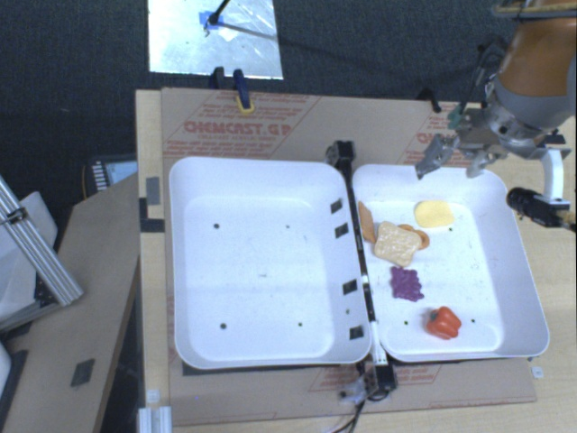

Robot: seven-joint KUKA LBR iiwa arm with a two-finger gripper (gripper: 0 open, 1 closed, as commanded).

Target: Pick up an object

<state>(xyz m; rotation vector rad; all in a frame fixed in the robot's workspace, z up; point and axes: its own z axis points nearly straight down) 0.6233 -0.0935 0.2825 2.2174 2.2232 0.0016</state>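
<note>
My gripper hangs open above the back edge of the right bin, its two fingers spread apart with nothing between them. Just below and in front of it lies a pale yellow round piece. A tan cracker-like slice rests near the bin's left side, leaning on an orange wedge. A purple grape cluster lies further forward, and a red-orange pepper sits near the front.
The left bin stands beside the right one, with a black hinge strip between them. A shiny metal sheet lies beyond the bench. A black fixture juts out at the right bin's far right edge.
</note>
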